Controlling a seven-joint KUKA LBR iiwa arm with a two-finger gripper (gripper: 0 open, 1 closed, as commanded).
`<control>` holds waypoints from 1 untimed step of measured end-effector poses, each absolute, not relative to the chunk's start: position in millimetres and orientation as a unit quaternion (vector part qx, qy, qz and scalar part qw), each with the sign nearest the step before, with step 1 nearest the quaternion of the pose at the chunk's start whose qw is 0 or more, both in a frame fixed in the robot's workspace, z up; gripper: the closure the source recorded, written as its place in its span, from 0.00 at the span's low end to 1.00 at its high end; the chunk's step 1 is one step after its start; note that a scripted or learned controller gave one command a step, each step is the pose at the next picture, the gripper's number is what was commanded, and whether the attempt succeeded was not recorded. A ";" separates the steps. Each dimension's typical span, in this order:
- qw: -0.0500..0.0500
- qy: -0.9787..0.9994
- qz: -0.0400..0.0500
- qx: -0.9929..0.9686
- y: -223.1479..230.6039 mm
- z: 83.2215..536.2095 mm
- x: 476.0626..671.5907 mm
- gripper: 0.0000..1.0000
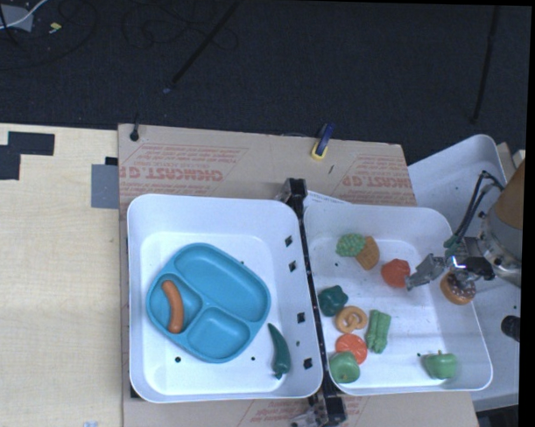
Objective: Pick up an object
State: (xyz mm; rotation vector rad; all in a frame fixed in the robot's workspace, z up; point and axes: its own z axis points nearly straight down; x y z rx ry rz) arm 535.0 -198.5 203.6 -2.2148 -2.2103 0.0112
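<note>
The arm reaches in low over the right bin (464,233), its gripper (449,274) beside the red tomato (395,273), pinching a brown doughnut (458,289). Cardboard lettering is unreadable.

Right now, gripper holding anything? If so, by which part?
Cannot tell. The gripper sits at the right bin's right edge, beside a brown donut-like toy; no object visibly sits between its fingers.

Two white bins sit side by side. The left bin (144,248) holds a blue divided plate (210,313) with a hot dog (172,306) in one compartment, and a dark green pepper (278,350) beside it. The right bin (473,347) holds scattered toy foods; the gripper (441,271) hovers near a red tomato (394,273) and a brown doughnut (458,289)
</note>
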 end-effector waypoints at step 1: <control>0.001 -0.707 0.000 -0.707 -198.8 210.0 537.7 0.00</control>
